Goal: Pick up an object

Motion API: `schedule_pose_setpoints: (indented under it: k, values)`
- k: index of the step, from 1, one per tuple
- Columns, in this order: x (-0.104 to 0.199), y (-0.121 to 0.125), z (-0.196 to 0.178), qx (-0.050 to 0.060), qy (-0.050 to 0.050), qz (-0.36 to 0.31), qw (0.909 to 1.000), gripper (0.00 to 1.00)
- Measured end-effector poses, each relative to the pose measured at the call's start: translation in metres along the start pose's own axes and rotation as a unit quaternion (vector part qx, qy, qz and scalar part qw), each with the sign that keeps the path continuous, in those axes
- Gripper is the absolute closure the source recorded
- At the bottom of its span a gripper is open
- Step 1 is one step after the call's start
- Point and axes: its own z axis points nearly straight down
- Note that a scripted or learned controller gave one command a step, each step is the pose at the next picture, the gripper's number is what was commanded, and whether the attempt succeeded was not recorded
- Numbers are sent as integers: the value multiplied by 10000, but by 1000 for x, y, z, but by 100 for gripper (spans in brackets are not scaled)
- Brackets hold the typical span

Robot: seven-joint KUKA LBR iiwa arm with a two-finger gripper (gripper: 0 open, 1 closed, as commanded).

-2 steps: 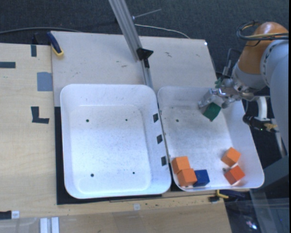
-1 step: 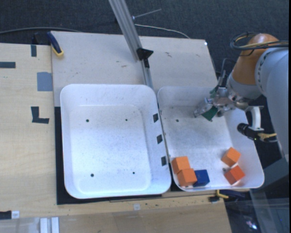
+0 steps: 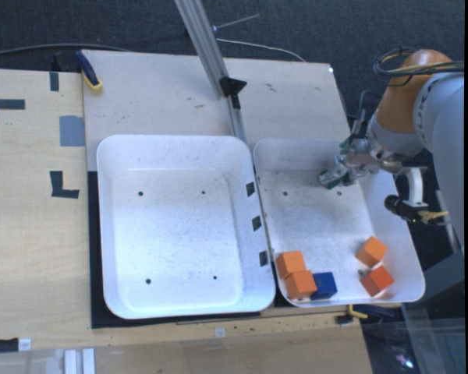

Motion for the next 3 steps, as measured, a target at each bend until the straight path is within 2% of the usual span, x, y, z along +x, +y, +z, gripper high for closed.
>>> schedule_pose_setpoints:
  k: [1, 2, 3]
  values:
    - [107, 20, -18, 215, 31, -7, 9998, 100]
    - [105, 28, -23, -10, 2, 8, 10000, 0]
    - [98, -13, -101, -55, 0, 16, 10000, 0]
